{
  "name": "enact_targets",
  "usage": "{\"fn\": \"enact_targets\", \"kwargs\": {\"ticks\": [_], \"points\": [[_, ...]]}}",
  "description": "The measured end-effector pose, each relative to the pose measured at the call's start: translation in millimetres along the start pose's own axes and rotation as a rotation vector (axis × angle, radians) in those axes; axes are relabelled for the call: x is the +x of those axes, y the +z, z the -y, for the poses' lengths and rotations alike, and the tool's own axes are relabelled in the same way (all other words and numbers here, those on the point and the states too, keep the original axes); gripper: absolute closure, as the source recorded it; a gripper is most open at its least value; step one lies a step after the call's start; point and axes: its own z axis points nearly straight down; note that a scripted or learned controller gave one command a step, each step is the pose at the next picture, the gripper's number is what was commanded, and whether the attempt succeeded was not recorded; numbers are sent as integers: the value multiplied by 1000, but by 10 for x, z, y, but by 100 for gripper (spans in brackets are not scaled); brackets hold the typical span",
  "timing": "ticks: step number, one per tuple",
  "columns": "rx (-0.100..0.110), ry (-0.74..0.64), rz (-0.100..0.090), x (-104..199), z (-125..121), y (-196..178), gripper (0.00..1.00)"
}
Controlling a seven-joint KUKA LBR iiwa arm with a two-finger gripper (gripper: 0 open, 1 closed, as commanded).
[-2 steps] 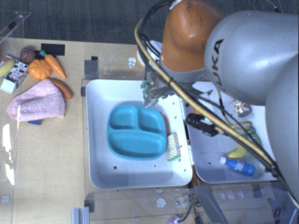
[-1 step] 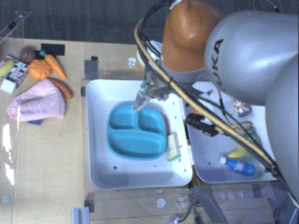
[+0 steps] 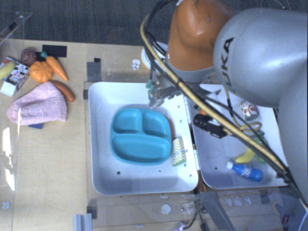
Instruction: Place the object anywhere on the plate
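The arm reached in from the right, its gripper [image 3: 156, 99] hanging over the blue plate's [image 3: 140, 141] far rim — finger state unreadable — while the speckled sponge [image 3: 178, 151] lay against the plate's right edge.

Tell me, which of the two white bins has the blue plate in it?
The left bin holds the blue plate, with a sponge beside it. The right bin holds a banana and bottle instead.

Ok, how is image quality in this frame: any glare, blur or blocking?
Camera view: soft overall; bright glare on the arm's grey shell and along the bench's left edge; the arm hides much of the right bin; the blue plate is evenly lit and readable.
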Motion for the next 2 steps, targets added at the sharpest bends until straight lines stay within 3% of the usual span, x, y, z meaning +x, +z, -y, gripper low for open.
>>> {"fn": "enact_targets", "kwargs": {"ticks": [1,2], "points": [[16,46,-1,-29,623,469,100],[16,46,-1,-31,622,467,0]]}}
